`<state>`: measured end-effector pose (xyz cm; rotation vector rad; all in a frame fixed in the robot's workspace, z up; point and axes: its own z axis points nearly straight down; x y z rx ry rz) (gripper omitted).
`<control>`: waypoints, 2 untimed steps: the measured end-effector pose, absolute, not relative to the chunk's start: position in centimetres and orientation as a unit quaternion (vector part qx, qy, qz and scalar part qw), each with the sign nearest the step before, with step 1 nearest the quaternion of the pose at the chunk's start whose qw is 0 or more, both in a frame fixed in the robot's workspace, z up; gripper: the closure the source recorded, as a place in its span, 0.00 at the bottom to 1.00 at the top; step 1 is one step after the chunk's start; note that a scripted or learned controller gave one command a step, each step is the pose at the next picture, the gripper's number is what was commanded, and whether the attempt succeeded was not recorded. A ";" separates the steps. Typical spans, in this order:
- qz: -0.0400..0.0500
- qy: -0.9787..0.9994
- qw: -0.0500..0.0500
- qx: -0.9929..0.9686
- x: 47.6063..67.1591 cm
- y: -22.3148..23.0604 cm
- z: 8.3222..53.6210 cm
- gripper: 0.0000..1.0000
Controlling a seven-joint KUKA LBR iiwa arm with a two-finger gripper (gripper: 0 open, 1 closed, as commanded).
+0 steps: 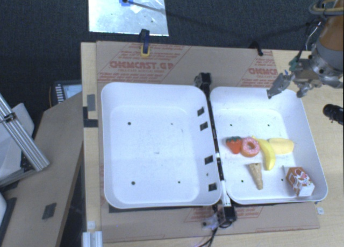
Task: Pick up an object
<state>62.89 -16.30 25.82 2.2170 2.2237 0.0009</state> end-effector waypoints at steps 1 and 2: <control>-0.002 0.707 -0.002 0.707 65.3 -20.5 7.5 0.00; 0.004 0.709 0.008 0.705 67.2 -20.7 21.1 0.00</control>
